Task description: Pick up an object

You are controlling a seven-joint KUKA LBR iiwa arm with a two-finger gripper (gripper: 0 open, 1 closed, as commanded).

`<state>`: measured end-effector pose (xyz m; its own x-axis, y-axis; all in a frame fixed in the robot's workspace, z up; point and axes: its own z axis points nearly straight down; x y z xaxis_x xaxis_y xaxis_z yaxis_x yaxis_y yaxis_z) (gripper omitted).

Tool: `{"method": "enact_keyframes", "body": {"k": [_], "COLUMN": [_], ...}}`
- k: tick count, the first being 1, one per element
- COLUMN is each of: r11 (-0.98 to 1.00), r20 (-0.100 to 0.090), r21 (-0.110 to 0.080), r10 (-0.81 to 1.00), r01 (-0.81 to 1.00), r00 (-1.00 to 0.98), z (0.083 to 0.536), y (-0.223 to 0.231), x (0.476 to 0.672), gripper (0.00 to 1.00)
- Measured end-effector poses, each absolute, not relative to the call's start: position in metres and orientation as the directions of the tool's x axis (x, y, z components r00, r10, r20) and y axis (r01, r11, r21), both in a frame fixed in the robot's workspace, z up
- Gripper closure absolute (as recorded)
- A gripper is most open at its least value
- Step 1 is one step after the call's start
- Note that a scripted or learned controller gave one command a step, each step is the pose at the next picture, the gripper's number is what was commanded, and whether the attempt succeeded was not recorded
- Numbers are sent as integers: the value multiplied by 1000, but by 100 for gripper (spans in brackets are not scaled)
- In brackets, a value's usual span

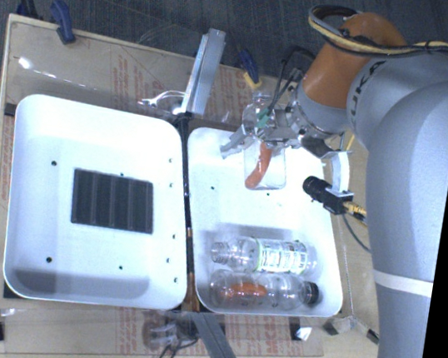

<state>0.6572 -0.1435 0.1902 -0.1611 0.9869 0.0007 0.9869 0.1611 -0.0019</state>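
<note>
My gripper (265,143) hangs over the far part of the right bin (207,180). It is shut on a small clear plastic object with an orange piece inside (260,170), which dangles below the fingers, above the bin floor. Two clear plastic bottles lie side by side at the near end of the same bin. One carries a white label (267,255). The other has a black cap and orange contents (265,290).
The left bin (45,137) holds a dark ribbed rectangular pad (112,201). A dark divider (185,210) runs between the bins. The grey arm (404,160) covers the right side. Clamps and a metal bar (203,70) stand along the far edge.
</note>
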Motion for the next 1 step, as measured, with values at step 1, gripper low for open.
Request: {"method": "enact_keyframes", "body": {"k": [1], "r11": [-26], "r20": [0], "r21": [-3], "r10": [1000], "r01": [1000], "r00": [26], "z": [274], "y": [-109], "x": [657], "gripper": [100]}}
